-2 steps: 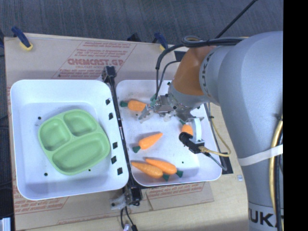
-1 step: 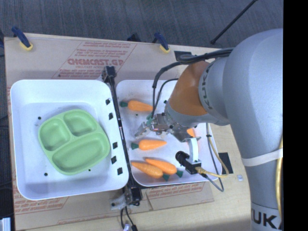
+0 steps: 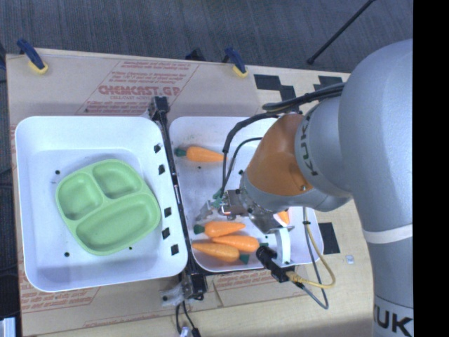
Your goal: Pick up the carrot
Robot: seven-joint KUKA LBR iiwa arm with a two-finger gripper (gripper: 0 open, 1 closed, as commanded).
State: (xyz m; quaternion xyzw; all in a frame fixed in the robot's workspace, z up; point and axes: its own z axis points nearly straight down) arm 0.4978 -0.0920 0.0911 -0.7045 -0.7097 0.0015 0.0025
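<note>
The arm reached in over the right bin [image 3: 184,128], with the tool [image 3: 235,213] low inside it, just above a cluster of three carrots. The nearest, the upper carrot [image 3: 224,228], lay just below the tool's tip; a middle carrot [image 3: 238,243] and a lower carrot [image 3: 216,252] lay touching one another beneath it, against the bin's near wall. A fourth carrot [image 3: 203,154] lay apart near the far wall. Whether the tool was released or clenched could not be told, as the wrist hid its working end. No carrot was seen gripped. In my judgement the step in hand was the descent to grasp. The next move called for centring on a single carrot, since the crowding invited a glancing contact. The green divided plate [image 3: 109,206] sat in the left bin [image 3: 28,188], uninvolved.
</note>
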